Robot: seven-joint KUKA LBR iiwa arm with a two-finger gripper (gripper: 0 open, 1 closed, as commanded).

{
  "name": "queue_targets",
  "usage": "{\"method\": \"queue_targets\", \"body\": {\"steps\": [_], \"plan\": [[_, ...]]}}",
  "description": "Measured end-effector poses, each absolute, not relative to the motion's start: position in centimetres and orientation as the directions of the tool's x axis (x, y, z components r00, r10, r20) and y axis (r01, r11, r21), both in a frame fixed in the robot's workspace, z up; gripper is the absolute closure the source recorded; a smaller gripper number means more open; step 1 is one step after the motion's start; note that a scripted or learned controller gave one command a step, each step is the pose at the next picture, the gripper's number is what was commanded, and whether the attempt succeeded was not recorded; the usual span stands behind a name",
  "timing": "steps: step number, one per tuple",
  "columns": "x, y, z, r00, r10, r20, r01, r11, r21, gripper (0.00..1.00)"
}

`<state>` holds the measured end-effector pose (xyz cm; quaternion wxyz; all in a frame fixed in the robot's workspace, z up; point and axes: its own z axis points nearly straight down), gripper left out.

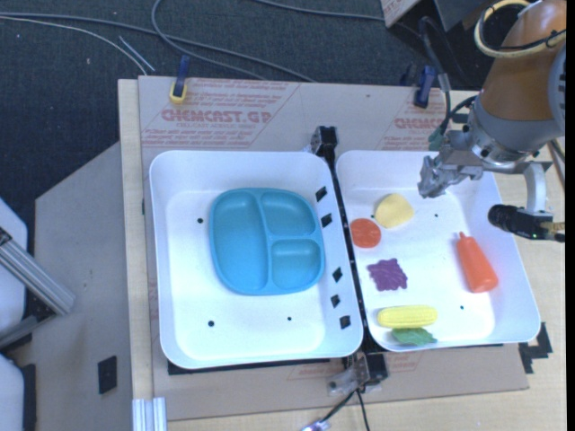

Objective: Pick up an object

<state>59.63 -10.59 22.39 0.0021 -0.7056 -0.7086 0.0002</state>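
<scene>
Item: grasp approach, step in hand judged to be the descent onto a chosen object. The gripper (pixel 434 183) is seen over the far part of the right bin (pixel 512 326), hanging just right of and beyond the yellow lemon-shaped piece (pixel 393 210), with nothing between its fingers; whether the pincer is apart or together cannot be told from this slant. For a clean pick, the tool is best centred over the yellow lemon-shaped piece, the nearest candidate, before being lowered, so that the rounded body is taken across its middle and not nudged against the orange round piece (pixel 365 233) that is touching or almost touching its near-left side. Contents, right bin: the two pieces above at far left; a purple cluster (pixel 388 274) at centre left; an orange carrot-like piece (pixel 475 263) lying towards the right, well apart from the others; a yellow corn cob (pixel 407 316) at the near edge, with a green leafy piece (pixel 414 335) just in front of it. Contents, left bin (pixel 171 330): one blue divided plate (pixel 267 240), three compartments, all bare, laid near the centre.
</scene>
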Motion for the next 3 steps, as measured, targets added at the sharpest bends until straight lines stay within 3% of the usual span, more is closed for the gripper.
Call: {"method": "queue_targets", "body": {"steps": [3], "plan": [[54.4, 6.0, 23.1, -0.007, 1.0, 0.004, 1.0, 0.007, -0.004, 1.0]]}}
